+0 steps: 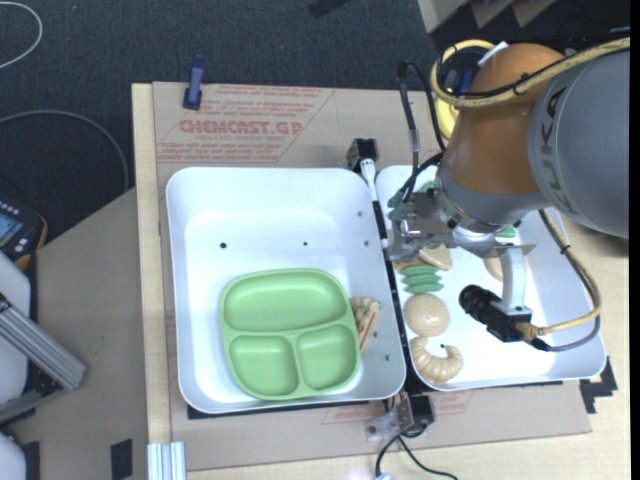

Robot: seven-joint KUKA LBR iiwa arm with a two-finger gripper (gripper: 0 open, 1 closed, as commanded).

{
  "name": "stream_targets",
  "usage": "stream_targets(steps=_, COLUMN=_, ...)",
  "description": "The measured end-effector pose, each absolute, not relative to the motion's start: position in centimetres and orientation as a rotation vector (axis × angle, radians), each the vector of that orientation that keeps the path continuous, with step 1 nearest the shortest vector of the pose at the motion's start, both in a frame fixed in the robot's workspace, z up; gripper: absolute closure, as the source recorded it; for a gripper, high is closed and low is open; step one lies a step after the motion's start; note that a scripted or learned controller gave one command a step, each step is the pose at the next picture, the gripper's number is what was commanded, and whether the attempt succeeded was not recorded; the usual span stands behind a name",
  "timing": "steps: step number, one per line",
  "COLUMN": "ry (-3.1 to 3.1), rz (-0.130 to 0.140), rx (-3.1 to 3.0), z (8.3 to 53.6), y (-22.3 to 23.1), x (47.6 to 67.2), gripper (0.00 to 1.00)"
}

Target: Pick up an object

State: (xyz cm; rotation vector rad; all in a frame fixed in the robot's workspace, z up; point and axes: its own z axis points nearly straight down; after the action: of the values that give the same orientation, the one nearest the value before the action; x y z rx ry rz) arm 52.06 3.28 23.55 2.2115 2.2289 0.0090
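Reaching in from the right, the arm [540, 138] is hanging over the far left part of the right bin [570, 368], with its gripper [412, 230] sitting low near the divider between the two bins. The wrist is blocking the view, so I cannot tell how the gripper is set or whether anything is caught in it. Candidate objects are lying just near of it in the right bin: a green leaf-shaped piece [421, 279], a round beige piece [427, 314] beside it, and a curled shrimp-like piece [441, 360] at the near edge. The left bin [200, 218] is holding a green divided tray [290, 333] with a small pale item [364, 316] touching its right rim. To do this step well, I judge the gripper should be centring over one single piece, keeping clear of the bin wall, and descending straight, since the pieces are crowding together and a slanted approach is likely to nudge neighbours.
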Motion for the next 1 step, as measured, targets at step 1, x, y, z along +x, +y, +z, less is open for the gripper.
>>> stream_targets(steps=1, ry=2.220, rz=0.017, rx=2.213, z=34.86, y=3.67, x=48.10, gripper=1.00)
